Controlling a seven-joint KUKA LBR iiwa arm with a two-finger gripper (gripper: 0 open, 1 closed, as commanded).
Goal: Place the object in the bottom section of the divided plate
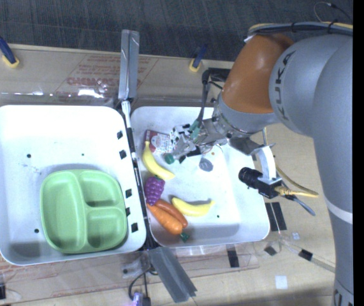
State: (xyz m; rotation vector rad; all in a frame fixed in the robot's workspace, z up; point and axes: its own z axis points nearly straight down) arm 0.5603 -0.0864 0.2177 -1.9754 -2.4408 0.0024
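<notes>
A green divided plate [81, 210] lies in the left bin [16, 132], with one long section on its left and two smaller ones on its right. The right bin [248, 215] holds toy food: a banana [155, 162] at the left wall, purple grapes [153, 189], a carrot [166, 215], a second banana [192, 205] and a red-and-white packet [159, 141]. My gripper [186, 144] hangs low over the upper part of the right bin, beside the packet and just right of the first banana.
A raised divider wall [129, 152] with black clips separates the two bins. Blue clamps [5, 50] hold the cardboard backing at the rear. The arm's grey body and orange band [258, 75] cover the right bin's back right corner.
</notes>
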